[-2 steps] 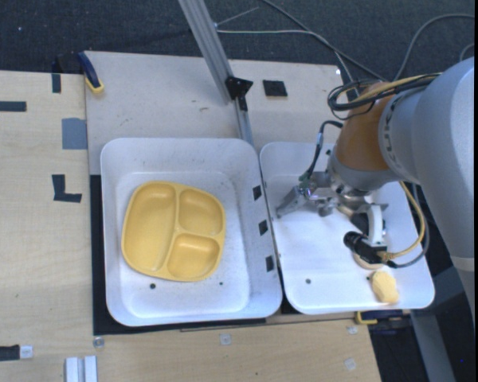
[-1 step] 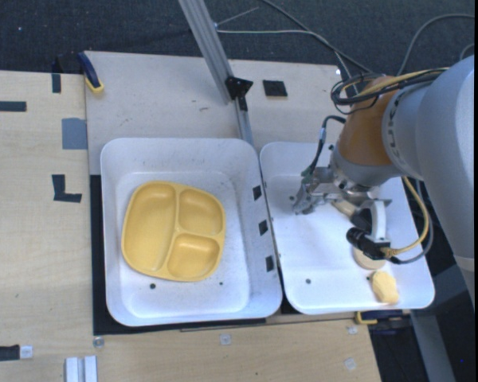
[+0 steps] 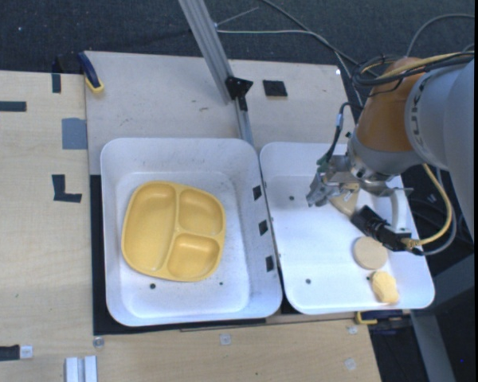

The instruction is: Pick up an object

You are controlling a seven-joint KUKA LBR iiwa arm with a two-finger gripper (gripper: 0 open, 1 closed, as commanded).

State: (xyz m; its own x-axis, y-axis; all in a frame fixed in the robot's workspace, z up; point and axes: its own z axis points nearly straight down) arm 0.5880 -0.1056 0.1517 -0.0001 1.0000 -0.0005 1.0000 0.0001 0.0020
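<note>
- From my overhead feed I see the table [image 3: 32, 213], light wood with a few dark tape marks, carrying two shallow white bins side by side.
- The left bin [image 3: 115, 293] holds a yellow divided plate [image 3: 174, 231] with three compartments, lying flat near the bin's middle, slightly toward its left side.
- The right bin [image 3: 319, 289] holds the smaller items. A round tan disc [image 3: 370, 253] lies flat toward the near right part of the bin, and a small yellow piece [image 3: 385, 286] sits just beside it, nearer the bin's front right corner. The two look close together; I cannot tell if they touch.
- The arm [image 3: 430, 118] comes in from the right, grey with its orange band [image 3: 386, 118] above the wrist, bent down over the upper part of the right bin.
- The hand [image 3: 325, 189] is low over the upper middle of the right bin, pointing toward the bin's left wall. From this angle I cannot tell whether it is released or clenched, and I see nothing between its tips.
- A pale object [image 3: 344, 201] shows partly beneath the wrist, just right of the hand; too much is hidden to say what it is.
- A black connector with a yellow cable [image 3: 378, 228] hangs off the wrist, over the bin above the tan disc.
- A grey metal pole [image 3: 211, 42] slants across the top of the table, ending at a black clamp [image 3: 237, 87] above the gap between the bins.
</note>
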